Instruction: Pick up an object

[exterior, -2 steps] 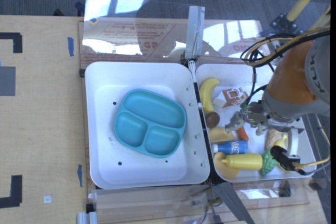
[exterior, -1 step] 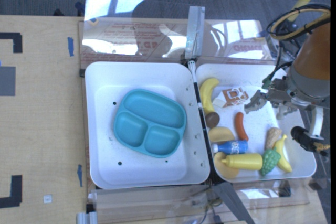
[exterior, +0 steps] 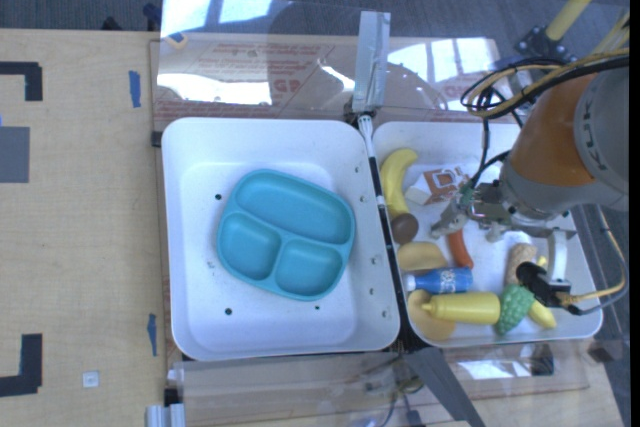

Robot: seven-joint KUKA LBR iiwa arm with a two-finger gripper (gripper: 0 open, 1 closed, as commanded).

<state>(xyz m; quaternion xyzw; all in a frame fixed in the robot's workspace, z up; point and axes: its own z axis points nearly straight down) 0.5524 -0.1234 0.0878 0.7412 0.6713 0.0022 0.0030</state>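
Observation:
My gripper (exterior: 466, 212) hangs low over the middle of the right bin (exterior: 585, 315), on the end of the grey arm with the orange band (exterior: 550, 140). Directly below it lies a small orange carrot-like piece (exterior: 459, 248). A yellow banana (exterior: 398, 177) lies to its left, with a brown round item (exterior: 404, 228) and a tan piece (exterior: 421, 255) beneath that. Toward the bin's front lie a blue bottle (exterior: 443, 281), a yellow squeeze bottle (exterior: 458, 309) and a green toy (exterior: 513, 308). A printed card (exterior: 441, 183) lies just behind the gripper.
The left bin (exterior: 190, 175) holds a blue divided plate (exterior: 285, 233). A metal divider post (exterior: 370, 65) and clear panels stand behind the bins. Cables (exterior: 505, 80) loop above the arm. A tan roll (exterior: 520, 262) lies under the wrist at the right.

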